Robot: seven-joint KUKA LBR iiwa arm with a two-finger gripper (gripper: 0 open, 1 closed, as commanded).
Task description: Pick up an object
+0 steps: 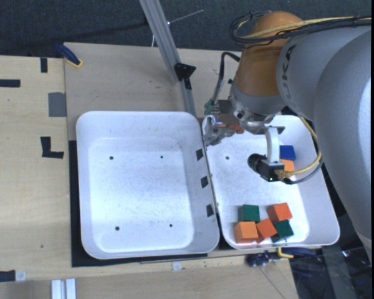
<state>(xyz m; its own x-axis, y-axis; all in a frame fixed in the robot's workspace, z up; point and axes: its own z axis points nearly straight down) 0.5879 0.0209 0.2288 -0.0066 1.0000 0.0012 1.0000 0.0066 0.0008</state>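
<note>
My gripper (219, 128) hangs over the far left corner of the right bin (318, 229), close to the wall it shares with the left bin. Below the orange wrist band, the arm covers much of that bin's far part. Several small blocks lie clustered at the near end of the right bin: a green block (250, 213), an orange block (279, 212), another orange block (245, 231) and a dark green block (283, 229). A blue block (287, 152) sits on an orange one (288, 165) near the right wall, beside the arm's black fitting. The blocks all lie well apart from the gripper.
The left bin (87, 167) lies beside the right one. A slanted grey metal pole (165, 39) runs from the top down to the bins' shared far corner. The tan bench (25, 185) extends to the left.
</note>
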